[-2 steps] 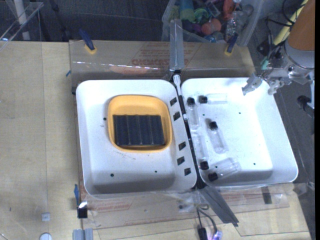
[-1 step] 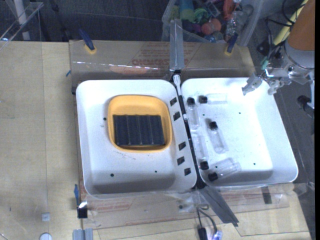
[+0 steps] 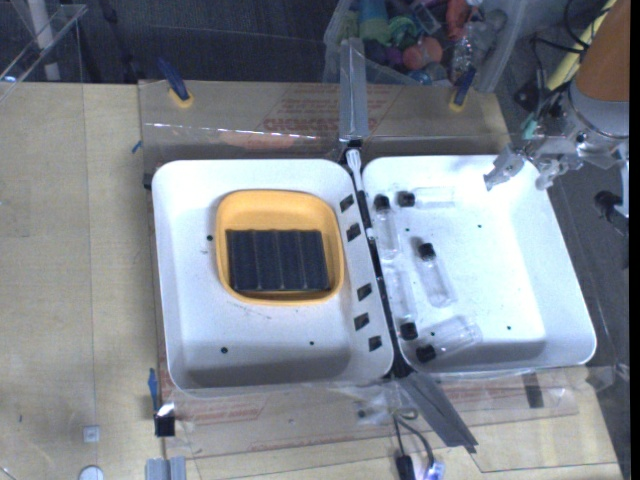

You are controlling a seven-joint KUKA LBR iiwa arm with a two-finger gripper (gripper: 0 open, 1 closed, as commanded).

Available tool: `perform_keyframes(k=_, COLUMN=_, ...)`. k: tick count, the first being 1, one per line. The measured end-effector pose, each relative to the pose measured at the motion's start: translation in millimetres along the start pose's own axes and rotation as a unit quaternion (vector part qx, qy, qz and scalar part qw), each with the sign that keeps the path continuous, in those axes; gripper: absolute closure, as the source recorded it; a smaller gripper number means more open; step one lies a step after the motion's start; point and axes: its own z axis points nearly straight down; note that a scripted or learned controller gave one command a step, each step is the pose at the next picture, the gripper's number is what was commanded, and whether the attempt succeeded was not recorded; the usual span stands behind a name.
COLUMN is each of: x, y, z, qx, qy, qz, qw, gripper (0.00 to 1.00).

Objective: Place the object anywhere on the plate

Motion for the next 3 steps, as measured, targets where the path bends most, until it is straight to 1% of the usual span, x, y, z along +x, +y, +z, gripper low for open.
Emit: perform_keyframes(k=3, x=0.0, y=0.0, z=0.0, qx=0.000, qy=0.000, qz=0.000, qw=1.0000, gripper=0.00)
